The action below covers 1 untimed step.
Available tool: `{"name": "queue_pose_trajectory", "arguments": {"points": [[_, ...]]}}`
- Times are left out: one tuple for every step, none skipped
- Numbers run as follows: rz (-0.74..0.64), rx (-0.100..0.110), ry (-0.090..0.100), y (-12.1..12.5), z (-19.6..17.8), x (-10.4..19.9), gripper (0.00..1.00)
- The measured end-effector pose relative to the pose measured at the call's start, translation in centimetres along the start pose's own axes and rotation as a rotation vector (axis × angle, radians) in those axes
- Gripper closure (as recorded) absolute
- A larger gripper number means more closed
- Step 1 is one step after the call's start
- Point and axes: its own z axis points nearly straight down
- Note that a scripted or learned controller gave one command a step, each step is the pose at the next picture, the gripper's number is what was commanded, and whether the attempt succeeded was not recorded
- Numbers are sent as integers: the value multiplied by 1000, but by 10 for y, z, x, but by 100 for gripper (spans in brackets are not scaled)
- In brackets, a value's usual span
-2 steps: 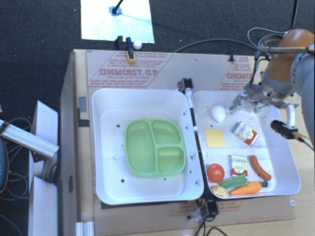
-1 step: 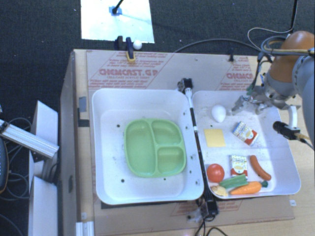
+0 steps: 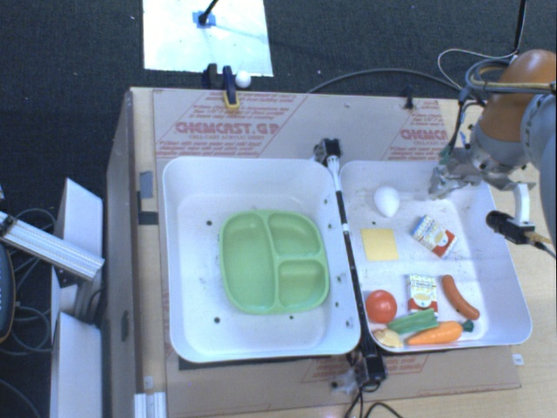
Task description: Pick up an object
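Where the arm (image 3: 513,103) reaches in over the far right corner of the right bin (image 3: 500,259), the gripper (image 3: 442,184) hangs low above the bin's back edge, and whether it is open or closed cannot be told from this slant. Nothing shows held by it.

Just left of the gripper, an egg (image 3: 386,201) lies on the bin floor. Nearer the front, a small carton (image 3: 433,235) lies tilted, and a yellow cheese slice (image 3: 379,244) lies flat to its left. Further forward, a second carton (image 3: 422,293) sits between a tomato (image 3: 380,306) and a sausage (image 3: 459,297). Along the front wall, a green pod (image 3: 411,322) and a carrot (image 3: 435,333) lie side by side, touching.

Beside it, the left bin (image 3: 200,198) holds a green divided tray (image 3: 274,261), lying flat near the middle. Both bins rest on a bench (image 3: 261,124) covered with printed sheeting.
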Motion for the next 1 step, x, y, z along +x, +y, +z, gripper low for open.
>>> {"name": "queue_pose_trajectory", "arguments": {"points": [[-1, 0, 0, 0, 0, 0, 0]]}}
